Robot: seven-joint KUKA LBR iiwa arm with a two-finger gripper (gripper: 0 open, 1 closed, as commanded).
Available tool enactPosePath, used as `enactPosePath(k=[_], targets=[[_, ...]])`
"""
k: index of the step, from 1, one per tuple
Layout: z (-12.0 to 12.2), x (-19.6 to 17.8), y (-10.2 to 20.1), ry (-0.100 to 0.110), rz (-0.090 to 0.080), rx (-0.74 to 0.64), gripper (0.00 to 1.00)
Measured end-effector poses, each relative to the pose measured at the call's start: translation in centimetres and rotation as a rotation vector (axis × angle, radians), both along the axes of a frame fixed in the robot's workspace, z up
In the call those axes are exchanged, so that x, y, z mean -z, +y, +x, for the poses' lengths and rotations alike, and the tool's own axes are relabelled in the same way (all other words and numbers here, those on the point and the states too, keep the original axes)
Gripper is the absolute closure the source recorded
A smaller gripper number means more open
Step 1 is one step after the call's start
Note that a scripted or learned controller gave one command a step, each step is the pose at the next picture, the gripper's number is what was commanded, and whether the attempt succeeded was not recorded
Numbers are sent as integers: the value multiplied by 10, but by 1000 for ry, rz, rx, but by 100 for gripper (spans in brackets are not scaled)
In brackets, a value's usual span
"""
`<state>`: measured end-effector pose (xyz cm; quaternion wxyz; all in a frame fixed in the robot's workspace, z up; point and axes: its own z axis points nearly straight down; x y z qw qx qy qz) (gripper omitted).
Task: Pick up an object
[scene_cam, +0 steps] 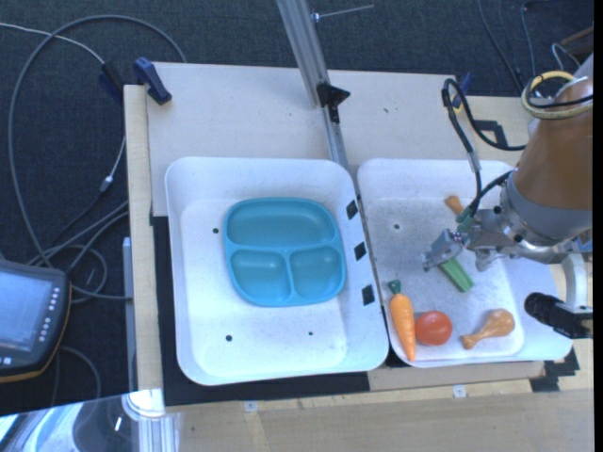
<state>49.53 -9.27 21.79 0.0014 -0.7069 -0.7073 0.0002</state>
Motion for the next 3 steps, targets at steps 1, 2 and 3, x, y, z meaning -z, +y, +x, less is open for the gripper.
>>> enactPosePath(k=[1,2,3], targets=[[0,0,0,-1,0,0,0],[-3,63,-1,7,1,1,0],[-1,125,5,6,1,0,0]])
